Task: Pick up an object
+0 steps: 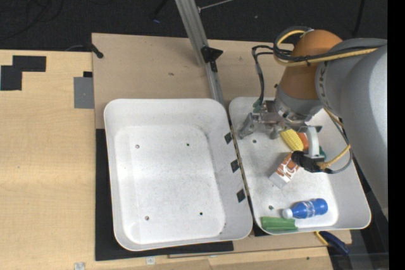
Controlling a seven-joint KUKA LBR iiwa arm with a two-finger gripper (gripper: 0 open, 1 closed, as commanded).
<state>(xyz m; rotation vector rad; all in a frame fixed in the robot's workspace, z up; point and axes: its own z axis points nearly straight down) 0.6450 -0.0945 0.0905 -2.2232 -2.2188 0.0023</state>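
My pincer (253,125) is low in the right bin (354,215), near its upper left corner and just beside the wall it shares with the left bin (166,175). I cannot tell whether it is wide or narrow, and I see nothing in it.

Room here is tight: the shared wall runs close on the pincer's left, the bin's far rim is just above, and my wrist with its orange band (314,46) hangs over the bin's upper right. The open floor lies below the pincer, a bare white strip along the shared wall down to the near rim.

The things lie to my pincer's right and below. A yellow piece (291,139) sits under my wrist, long axis slanting from upper left to lower right. Just below it a small box (286,169), orange and white, leans from lower left to upper right. Near the bin's near rim a blue bottle (309,208) lies on its side, long axis nearly level, white cap pointing left. A green bar (279,223) lies flat just below it, along the near rim, also nearly level.

The left bin sits well apart from all of these, on the counter (44,155).
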